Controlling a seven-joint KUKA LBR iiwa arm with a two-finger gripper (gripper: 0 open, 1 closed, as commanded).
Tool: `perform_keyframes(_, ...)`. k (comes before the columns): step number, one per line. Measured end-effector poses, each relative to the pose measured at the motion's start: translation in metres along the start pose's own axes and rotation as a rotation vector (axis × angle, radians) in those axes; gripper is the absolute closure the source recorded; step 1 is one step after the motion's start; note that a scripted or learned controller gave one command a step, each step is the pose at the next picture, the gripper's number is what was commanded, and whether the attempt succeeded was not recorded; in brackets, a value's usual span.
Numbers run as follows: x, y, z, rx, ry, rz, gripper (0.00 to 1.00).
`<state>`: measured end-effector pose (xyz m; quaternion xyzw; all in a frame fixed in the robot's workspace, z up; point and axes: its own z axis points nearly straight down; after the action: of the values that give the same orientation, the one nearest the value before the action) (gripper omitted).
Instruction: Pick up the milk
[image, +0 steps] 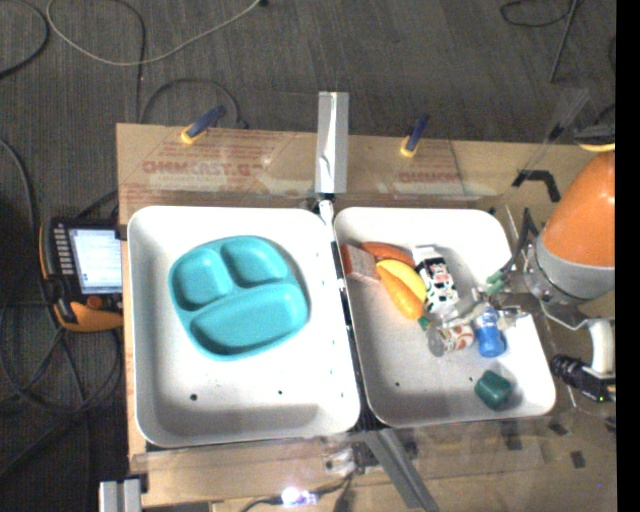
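The milk is a small white carton with black cow spots, lying in the middle of the right bin. It rests against a yellow fruit-shaped toy on its left. My gripper hangs over the right part of the same bin, to the right of the milk and just above a blue bottle. Nothing can be made out in its grasp. The arm's orange band rises at the right edge.
An orange carrot-like toy lies behind the yellow one. A small tan and red item sits left of the blue bottle, and a dark green block lies near the front right corner. The left bin holds a teal divided plate.
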<state>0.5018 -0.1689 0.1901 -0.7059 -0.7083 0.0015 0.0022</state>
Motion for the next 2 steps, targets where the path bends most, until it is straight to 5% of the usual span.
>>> perform_keyframes(2, -0.017, 0.128, 0.1, -0.016, 0.0, 0.066, 0.0)
